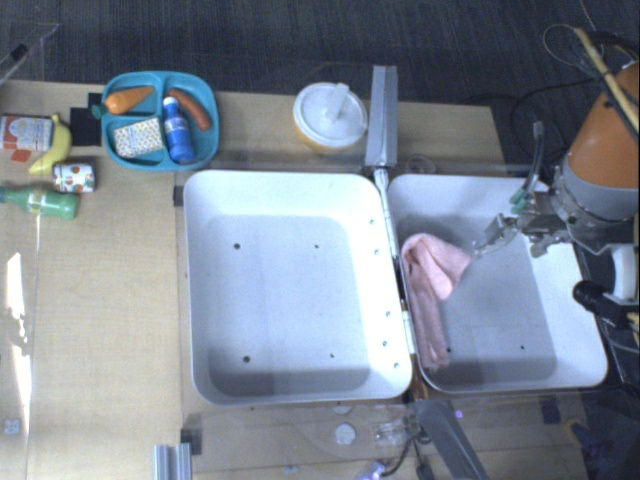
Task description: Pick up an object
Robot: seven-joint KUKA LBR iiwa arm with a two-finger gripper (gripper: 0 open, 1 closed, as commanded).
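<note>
A pink cloth (430, 278) lies crumpled along the left wall of the right bin (570, 368), draped from the bin's upper left down toward its front. My gripper (511, 246) hangs over the right bin's upper right part, to the right of the cloth and apart from it. Its fingers (489, 237) are spread open with nothing between them. The grey arm with its orange band (605, 148) comes in from the right edge.
The left bin (200, 298) sits beside the right one, with a metal divider post (381, 118) behind their join. On the bench behind are a white lidded cup (330, 115), a blue tray of toy food (160, 120), a banana and small items (50, 163) at far left.
</note>
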